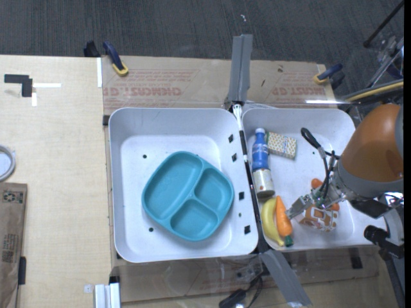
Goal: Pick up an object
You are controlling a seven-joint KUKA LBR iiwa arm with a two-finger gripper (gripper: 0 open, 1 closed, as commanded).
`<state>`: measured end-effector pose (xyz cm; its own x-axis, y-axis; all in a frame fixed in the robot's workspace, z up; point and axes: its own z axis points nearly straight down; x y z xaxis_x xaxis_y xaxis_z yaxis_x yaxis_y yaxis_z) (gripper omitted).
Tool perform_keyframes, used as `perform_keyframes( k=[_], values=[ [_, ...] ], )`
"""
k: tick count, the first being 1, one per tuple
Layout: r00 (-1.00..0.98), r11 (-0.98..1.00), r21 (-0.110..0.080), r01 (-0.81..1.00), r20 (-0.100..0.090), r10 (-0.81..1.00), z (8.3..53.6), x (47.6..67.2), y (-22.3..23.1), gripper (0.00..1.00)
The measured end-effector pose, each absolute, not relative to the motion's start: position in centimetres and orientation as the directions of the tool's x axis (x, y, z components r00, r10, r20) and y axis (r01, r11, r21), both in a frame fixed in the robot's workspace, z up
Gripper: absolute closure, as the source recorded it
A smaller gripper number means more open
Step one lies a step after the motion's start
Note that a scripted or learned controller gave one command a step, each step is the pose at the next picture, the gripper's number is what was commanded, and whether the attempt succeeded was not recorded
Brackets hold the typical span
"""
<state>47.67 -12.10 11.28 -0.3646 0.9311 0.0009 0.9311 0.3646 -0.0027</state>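
My gripper [313, 202] is low in the right bin [347, 124], under the grey wrist and orange band of the arm. It hovers at or touches a small orange-and-white patterned box [321, 217] near the bin's front. Just to its left, a banana [270, 222] and a carrot [282, 220] lie side by side. A bottle with a blue label [259, 162] lies along the bin's left wall. A small speckled tan box [282, 144] sits beside the bottle. A black utensil [313, 140] lies at the back, partly under the arm.
The left bin [128, 172] holds a blue divided plate [187, 196]. A grey divider post [241, 69] stands behind the bins. Blue-and-yellow clamps [114, 58] grip the bench's back edge. A tape roll [5, 163] lies at the far left.
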Motion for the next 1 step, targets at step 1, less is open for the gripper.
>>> perform_keyframes(
  k=[1],
  values=[
    [-0.363,0.363,-0.003,0.932,0.0,0.932,12.13,47.7,-12.15,1.0]
  ],
)
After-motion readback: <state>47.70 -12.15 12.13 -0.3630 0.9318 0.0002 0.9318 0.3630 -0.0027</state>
